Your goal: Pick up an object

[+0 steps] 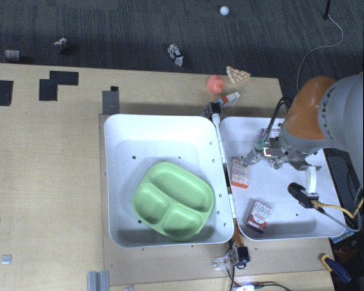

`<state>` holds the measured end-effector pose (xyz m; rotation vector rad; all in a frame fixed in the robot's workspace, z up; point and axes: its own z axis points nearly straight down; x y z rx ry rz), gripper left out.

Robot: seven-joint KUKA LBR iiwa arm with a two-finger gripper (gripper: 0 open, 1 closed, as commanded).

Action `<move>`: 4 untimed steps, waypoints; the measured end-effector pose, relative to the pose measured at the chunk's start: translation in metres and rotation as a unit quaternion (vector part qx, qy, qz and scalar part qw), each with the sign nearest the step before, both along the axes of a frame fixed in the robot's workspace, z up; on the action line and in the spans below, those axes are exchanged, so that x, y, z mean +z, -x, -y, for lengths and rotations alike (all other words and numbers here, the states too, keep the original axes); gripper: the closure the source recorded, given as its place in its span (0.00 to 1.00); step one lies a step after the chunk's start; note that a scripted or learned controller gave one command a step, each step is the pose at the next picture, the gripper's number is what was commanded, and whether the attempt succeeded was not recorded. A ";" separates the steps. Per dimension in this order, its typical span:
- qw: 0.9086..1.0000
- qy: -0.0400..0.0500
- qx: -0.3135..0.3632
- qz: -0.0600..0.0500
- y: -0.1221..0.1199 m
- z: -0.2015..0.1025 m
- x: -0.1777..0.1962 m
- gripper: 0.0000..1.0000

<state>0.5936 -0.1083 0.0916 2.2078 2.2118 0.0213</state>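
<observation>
1. Two white bins are set side by side on the counter [51, 187].
2. A green divided tray [173, 199] is held in the left bin [122, 142], lying tilted toward its front.
3. A small orange-and-white packet [240, 173] and a red-patterned box [259, 216] are contained in the right bin [296, 227].
4. The jaws [267, 149] are placed above the packet; how far they are parted cannot be told.

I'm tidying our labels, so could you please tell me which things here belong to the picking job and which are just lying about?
Job:
end effector
orange-and-white packet
small box
green divided tray
right bin
left bin

Lying about:
pink ball
white ball
pizza-slice toy
</observation>
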 end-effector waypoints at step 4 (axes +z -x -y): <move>1.000 -0.002 0.001 0.003 0.089 -0.010 0.011 1.00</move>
